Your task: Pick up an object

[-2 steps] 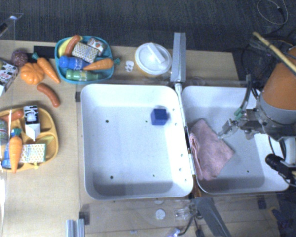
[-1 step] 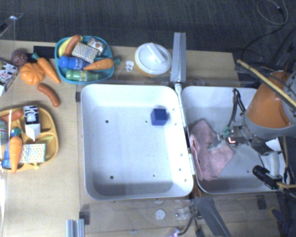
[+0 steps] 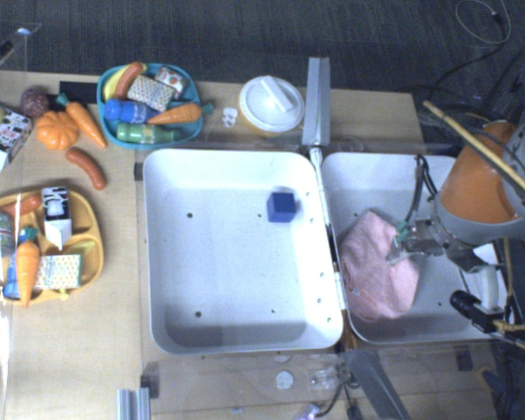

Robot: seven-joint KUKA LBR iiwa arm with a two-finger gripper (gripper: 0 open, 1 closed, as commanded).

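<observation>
A crumpled pink cloth lies in the right bin, against its left wall. My gripper is down at the cloth's right edge, touching or just over it, with the grey arm and its orange band reaching in from the right. A small blue cube sits in the left bin, toward its far right corner, well apart from the gripper.
A grey divider post stands at the back between the bins. Behind the left bin are a white lidded bowl and a blue tray of toy food. A yellow tray of toys sits far left. Cables hang at right.
</observation>
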